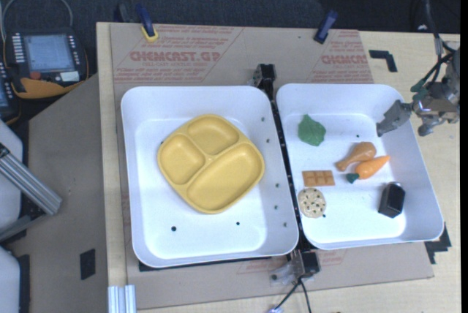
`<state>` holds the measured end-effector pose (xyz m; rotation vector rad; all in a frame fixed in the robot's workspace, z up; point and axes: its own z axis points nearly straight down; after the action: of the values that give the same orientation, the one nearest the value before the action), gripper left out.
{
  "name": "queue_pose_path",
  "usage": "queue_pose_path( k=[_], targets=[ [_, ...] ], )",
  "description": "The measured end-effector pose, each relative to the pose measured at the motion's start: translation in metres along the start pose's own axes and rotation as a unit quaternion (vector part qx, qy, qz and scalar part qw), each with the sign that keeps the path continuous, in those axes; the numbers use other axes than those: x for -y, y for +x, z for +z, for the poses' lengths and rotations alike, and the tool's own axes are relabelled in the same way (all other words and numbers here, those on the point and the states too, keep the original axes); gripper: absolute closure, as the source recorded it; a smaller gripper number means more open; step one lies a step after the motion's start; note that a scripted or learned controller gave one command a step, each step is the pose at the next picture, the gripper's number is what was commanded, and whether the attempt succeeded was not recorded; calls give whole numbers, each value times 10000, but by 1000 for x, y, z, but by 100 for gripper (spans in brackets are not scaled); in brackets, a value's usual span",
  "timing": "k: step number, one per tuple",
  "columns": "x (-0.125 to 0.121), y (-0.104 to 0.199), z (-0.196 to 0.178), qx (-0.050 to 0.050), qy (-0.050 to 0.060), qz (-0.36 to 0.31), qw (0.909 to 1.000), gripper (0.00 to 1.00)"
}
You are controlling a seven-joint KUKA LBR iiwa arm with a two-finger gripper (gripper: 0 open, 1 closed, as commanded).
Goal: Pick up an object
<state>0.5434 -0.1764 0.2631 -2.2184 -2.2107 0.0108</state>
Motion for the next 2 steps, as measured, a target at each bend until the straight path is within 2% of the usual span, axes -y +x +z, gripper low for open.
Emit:
queue_pose_path(
  k=[1,2],
  targets=[
    [-2,1,-7,13,-60,-17,10000,0],
    [-4,-3,57,-1,-23,-12,10000,0]
  ],
)
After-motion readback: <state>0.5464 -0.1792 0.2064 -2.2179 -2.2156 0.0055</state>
